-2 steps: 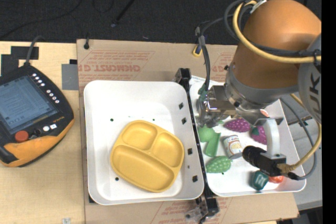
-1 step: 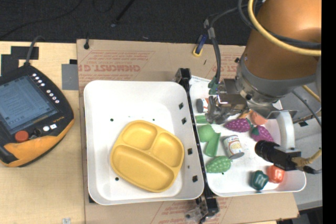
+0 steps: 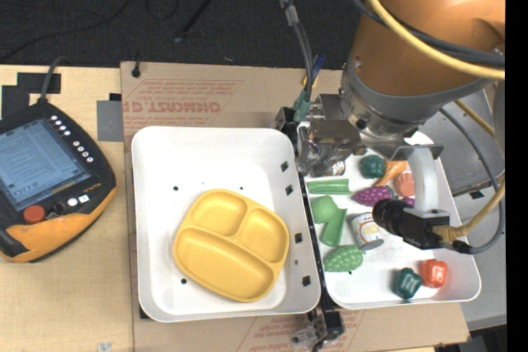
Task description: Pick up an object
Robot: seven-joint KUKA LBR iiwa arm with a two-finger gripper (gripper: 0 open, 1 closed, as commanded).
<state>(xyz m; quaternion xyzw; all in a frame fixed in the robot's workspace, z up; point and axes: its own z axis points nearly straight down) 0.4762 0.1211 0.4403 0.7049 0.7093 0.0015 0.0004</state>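
**A:** So what's in the bins? Start at the near edge.

**B:** Right bin (image 3: 462, 293) first. Nearest are a dark green toy (image 3: 406, 283) and a red-orange one (image 3: 434, 273), side by side in the near right corner. Left of them lies a bumpy green piece (image 3: 343, 260). A bit farther in there's a small can (image 3: 365, 228), with a black cylinder (image 3: 410, 224) just to its right that seems to be part of the arm's gear. A green block (image 3: 328, 217) sits left of the can, a flat green strip (image 3: 328, 187) beyond it, and purple grapes (image 3: 374, 195) to the right of those. Farther still, an orange carrot-ish thing (image 3: 393, 174) and a teal lump (image 3: 371, 166).

**A:** And the left bin?

**B:** The left bin (image 3: 165, 152) has a yellow divided plate (image 3: 231, 245) sitting toward the near side.

**A:** Gripper?

**B:** The gripper (image 3: 328, 146) is down at the far left corner of the right bin, near the wall between the bins, under the big orange and grey arm (image 3: 429, 21). Fingers: can't tell if they're apart or together, too much clutter. I don't see anything held.

**A:** Anything else?

**B:** A control pendant (image 3: 45, 177) on the surface, far left.
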